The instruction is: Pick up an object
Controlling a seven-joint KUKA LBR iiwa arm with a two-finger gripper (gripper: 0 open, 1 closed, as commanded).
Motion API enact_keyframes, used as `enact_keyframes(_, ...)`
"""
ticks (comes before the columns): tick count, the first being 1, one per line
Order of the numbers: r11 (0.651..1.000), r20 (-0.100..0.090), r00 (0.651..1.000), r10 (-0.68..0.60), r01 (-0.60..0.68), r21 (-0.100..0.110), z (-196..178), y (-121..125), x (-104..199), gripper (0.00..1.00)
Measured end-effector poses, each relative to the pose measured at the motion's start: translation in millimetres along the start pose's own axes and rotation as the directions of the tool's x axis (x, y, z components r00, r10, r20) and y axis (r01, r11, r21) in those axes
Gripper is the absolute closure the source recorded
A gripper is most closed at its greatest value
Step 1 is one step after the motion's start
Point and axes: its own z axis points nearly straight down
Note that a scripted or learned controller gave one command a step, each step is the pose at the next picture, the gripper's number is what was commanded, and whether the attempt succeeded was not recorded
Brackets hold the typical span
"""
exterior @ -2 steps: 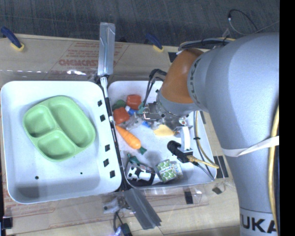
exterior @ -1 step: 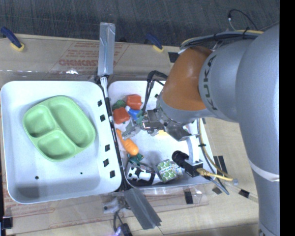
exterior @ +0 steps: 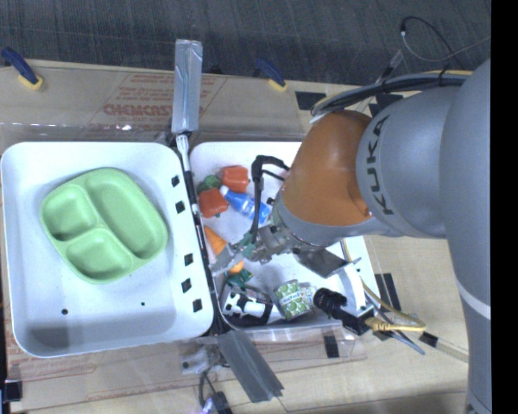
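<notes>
Small orange toy point(exterior: 236, 178) among bright clutter

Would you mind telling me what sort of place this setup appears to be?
Probably a robotics lab bench for pick-up trials: a KUKA arm reaches over two white bins, one full of small toys, with clamped cardboard behind.

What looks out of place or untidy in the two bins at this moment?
Nothing looks spilled or broken. The right bin is crowded: small toys lie jumbled against its left wall, under the tool. The green divided plate lies alone, at a slant, in the left bin.
</notes>
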Motion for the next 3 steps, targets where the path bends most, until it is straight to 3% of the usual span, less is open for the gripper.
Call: enact_keyframes(3, 1.000, 0.000, 1.000, 0.001, -0.001, 0.000, -0.1, -0.1, -0.5, 0.00)
